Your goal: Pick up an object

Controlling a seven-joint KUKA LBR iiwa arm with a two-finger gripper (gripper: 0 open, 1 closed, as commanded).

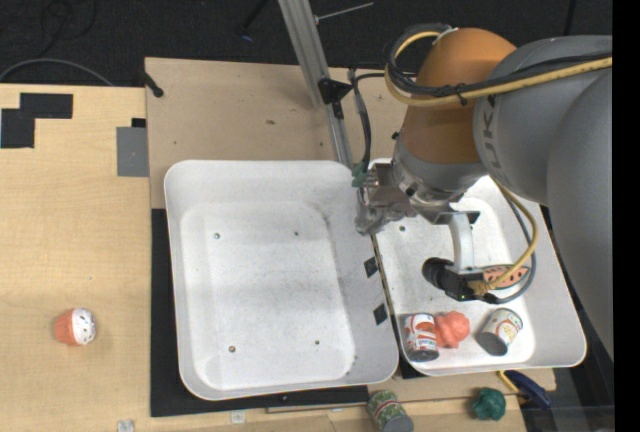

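My gripper (pixel 374 210) hangs low over the near-left part of the right bin (pixel 560 345), close to the rim it shares with the left bin. At the right bin's front edge lie a red and white can (pixel 421 336), a pink lumpy toy (pixel 453 327) touching it, and a small tin with a pale label (pixel 500 329). These three sit well in front of the gripper, apart from it. The arm's orange band and grey body cover the back of the right bin.
The left bin (pixel 180 182) is beside the gripper. An orange and white ball (pixel 75 327) rests on the wooden bench far left. A dark can (pixel 385 410) and a green toy (pixel 488 404) lie outside the bins at the front. A metal rail (pixel 300 20) slants up behind.
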